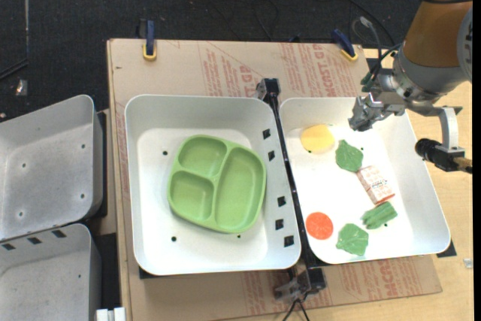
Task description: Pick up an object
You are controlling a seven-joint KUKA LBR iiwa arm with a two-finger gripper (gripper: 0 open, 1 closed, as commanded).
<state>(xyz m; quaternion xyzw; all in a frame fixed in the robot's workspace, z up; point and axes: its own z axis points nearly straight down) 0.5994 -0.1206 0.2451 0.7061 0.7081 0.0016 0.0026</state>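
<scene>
- Over the right bin's [421, 162] far edge hangs the gripper [364, 116]; I cannot tell if it is open or shut, and nothing shows in it.
- Step: approach, I judge; the yellow piece [317, 137] lies nearest, just beside a green piece [348, 156].
- Next: descend squarely, minding the bin wall; open floor lies mid-bin.

My arm [440, 26]: entered from the right, orange band uppermost, wrist angled down and leftward. My gripper [362, 119]: hung low, pointing downward, nothing visibly held.
</scene>
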